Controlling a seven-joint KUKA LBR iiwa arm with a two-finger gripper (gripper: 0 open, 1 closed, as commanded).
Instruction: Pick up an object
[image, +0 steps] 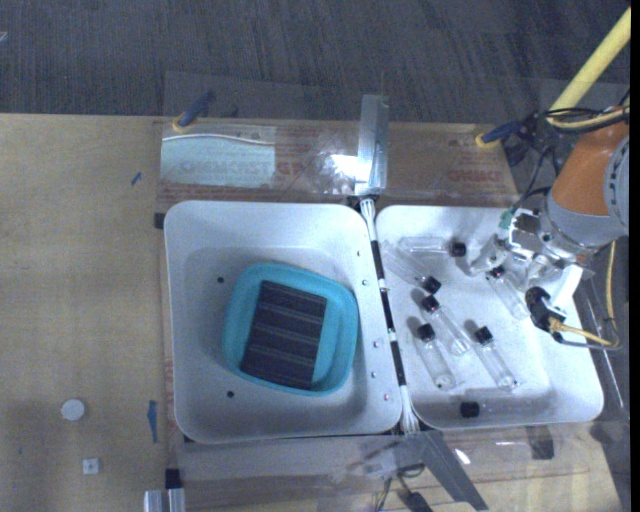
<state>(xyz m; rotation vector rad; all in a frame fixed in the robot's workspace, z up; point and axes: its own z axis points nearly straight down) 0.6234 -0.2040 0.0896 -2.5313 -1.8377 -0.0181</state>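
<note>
Two shallow white bins are seen side by side on a tan tabletop (70, 250). The left bin (190, 300) holds a turquoise tray (235, 310) with a dark ribbed block (288, 333) lying in it. Several small clear vials (435, 355) with black caps are scattered in the right bin (575, 385). The gripper (503, 258) is seen at the upper right of that bin, low among the vials; its grip state cannot be told.
</note>
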